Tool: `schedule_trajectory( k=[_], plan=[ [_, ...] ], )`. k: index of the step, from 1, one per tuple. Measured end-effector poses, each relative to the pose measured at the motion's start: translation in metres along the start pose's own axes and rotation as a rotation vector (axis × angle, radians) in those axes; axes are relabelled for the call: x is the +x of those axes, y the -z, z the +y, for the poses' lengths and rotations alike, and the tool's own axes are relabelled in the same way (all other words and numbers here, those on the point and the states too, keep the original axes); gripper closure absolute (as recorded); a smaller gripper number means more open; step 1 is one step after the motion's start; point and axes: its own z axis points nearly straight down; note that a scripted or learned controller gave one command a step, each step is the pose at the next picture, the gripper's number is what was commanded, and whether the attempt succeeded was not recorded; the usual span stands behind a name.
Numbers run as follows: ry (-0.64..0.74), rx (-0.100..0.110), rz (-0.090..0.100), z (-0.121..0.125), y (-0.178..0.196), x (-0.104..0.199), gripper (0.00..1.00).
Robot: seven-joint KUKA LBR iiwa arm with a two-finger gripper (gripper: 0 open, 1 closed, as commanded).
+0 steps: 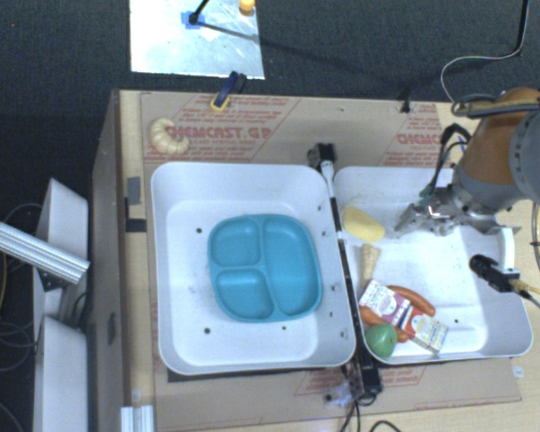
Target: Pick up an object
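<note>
Gripper (425, 214) is sitting low in the right bin (513, 327), in the upper right of the frame, and you are looking at its metal tip near the bin's back wall. Nothing is showing between its tips, but you cannot tell how far it is parted from this angle.

Your nearest candidate is the yellow piece (364, 224), lying just left of the gripper near the bin's upper left corner, close to it but apart. A cone (369, 260) is lying just below that yellow piece, along the divider between the bins. Further down, toward the lower middle of the frame, a packet (384, 299) is lying across a carrot (412, 300), with a carton (427, 333) beside them and a green ball (382, 338) in the bin's lower left corner. That cluster is sitting well apart from the gripper.

You are also seeing a blue tray (264, 267) with three compartments lying in the middle of the left bin (184, 205), well left of the gripper.

The arm (499, 156) is reaching in from the right edge, its orange band above the wrist.
</note>
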Motion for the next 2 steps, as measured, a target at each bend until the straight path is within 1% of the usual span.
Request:
schedule_trajectory(
  k=[1,2],
  plan=[
    [-0.002,0.002,0.0,-0.083,0.008,-0.038,0.0],
    [0.002,-0.005,0.0,0.014,0.106,-0.03,0.0]
  ],
)
